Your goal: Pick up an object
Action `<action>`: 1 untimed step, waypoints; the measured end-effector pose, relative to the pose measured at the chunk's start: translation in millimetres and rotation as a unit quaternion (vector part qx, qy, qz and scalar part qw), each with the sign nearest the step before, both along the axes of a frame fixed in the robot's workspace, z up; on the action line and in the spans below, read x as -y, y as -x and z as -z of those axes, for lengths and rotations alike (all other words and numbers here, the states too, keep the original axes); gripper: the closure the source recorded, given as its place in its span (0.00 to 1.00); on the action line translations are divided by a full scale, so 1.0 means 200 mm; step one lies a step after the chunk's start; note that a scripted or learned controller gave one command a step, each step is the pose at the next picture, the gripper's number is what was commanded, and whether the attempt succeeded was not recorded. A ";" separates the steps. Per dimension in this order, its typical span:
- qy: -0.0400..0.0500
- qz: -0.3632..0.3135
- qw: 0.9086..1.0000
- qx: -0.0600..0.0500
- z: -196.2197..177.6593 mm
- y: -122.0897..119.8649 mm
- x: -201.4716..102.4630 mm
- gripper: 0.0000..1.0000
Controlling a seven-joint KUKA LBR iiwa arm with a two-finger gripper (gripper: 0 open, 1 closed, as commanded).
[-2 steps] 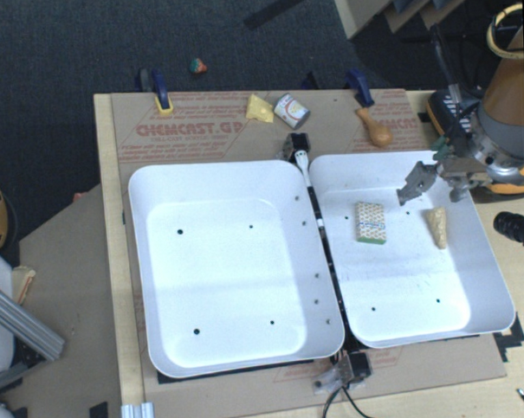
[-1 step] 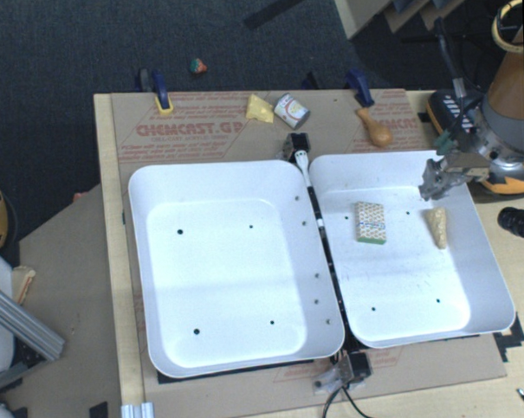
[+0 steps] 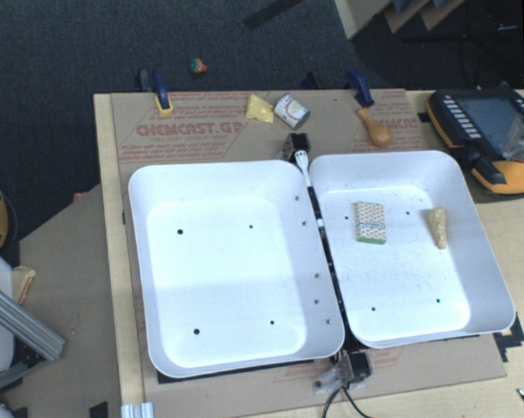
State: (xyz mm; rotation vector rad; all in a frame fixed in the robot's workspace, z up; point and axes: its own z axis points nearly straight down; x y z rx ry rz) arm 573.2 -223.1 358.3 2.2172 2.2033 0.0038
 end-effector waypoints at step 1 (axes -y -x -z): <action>-0.006 -0.001 1.000 -0.010 0.31 0.35 -0.03 1.00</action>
